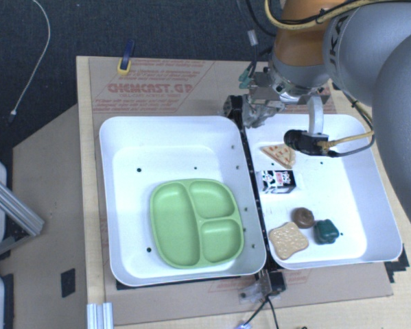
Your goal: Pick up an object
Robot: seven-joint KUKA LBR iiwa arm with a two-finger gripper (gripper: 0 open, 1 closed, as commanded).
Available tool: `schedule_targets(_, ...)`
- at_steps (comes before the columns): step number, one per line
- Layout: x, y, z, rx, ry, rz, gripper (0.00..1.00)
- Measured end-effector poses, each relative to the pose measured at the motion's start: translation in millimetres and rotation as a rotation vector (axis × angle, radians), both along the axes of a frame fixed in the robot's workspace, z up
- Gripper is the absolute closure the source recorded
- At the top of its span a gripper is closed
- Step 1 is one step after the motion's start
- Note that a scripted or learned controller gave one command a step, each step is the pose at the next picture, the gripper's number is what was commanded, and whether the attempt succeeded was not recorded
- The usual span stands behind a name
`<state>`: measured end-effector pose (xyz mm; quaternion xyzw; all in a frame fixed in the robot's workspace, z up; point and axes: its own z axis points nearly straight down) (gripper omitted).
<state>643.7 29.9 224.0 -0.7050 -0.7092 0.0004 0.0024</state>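
**Bench, two bins**

Left bin (116,184): green divided tray (195,221), open margins.
Right bin (370,204): pizza slice (280,155), milk carton (278,180), toast (288,240), brown cookie (302,216), green block (326,231), lower centre-right.
Gripper (260,112): above pizza slice at bins' divider; state indeterminate.

Two shallow white plastic bins: the left bin (116,184) and the right bin (370,204). One pale green three-compartment tray (195,223). Right of that tray, five small items: one triangular tan wedge (280,155), one black-and-white carton (278,181), one brown round disc (302,217), one dark green block (326,232), one tan toast-shaped slice (288,240).
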Motion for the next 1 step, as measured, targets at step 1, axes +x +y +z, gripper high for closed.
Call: schedule_targets(1,-12.1,52.9,7.3,0.0,-0.002,0.0,1.0)
